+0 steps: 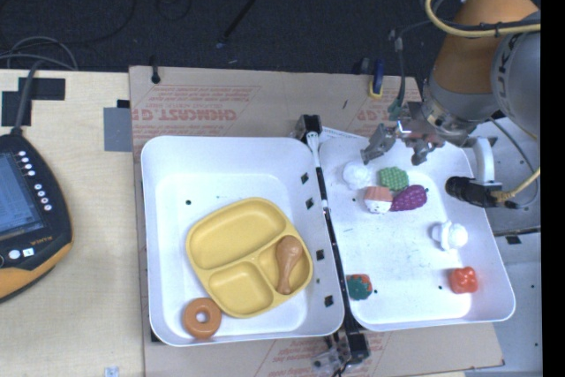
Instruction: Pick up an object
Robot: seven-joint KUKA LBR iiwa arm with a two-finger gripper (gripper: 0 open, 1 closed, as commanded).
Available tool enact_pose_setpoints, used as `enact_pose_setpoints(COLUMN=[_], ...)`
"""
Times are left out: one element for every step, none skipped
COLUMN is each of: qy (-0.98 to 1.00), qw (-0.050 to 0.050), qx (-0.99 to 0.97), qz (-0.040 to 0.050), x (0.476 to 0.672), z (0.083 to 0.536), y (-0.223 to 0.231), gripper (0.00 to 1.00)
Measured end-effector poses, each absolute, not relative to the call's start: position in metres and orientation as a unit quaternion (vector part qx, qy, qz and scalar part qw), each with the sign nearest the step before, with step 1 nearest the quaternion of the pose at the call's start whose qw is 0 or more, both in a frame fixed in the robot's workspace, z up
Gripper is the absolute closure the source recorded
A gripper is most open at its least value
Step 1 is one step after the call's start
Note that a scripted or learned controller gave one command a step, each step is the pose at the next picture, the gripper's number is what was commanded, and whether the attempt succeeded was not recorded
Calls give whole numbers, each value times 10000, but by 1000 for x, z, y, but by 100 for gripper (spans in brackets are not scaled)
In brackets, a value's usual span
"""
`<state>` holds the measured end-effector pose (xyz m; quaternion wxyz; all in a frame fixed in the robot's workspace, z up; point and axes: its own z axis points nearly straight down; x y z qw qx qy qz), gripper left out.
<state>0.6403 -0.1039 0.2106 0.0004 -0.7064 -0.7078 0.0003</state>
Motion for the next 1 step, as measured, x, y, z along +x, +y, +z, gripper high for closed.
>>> enact_pose_setpoints(qy=[-7080], qw=[10], qx=[-7062], qz=[3], x=[640], z=[221], y=[-104], gripper=[100])
